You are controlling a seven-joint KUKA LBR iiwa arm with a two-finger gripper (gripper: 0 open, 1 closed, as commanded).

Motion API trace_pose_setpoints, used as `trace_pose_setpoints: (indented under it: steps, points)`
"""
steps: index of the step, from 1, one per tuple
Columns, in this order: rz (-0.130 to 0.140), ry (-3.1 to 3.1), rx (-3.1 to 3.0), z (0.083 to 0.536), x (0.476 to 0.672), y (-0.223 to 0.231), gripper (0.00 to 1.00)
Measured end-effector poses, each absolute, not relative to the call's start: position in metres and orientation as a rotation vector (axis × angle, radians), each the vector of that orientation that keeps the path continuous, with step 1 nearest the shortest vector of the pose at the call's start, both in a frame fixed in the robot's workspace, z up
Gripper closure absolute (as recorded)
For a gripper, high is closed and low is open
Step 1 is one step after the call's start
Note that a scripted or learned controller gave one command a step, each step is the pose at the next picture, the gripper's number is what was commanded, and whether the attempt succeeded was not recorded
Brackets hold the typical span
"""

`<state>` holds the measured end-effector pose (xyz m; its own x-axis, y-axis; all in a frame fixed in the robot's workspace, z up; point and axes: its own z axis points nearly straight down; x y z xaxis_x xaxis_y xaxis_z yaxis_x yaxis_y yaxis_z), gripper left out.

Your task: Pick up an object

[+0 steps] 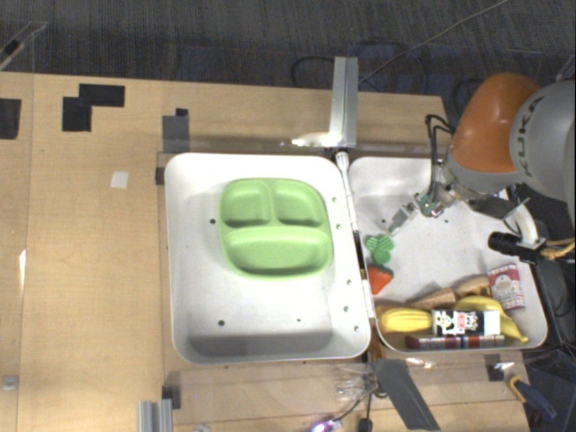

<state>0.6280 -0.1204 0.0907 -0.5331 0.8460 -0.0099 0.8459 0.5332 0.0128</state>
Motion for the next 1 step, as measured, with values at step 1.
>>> trace_pose_setpoints:
  steps: [1]
  points:
    - [0.011, 2.406, 2.006, 0.0896, 0.6351, -0.1288, 0.00]
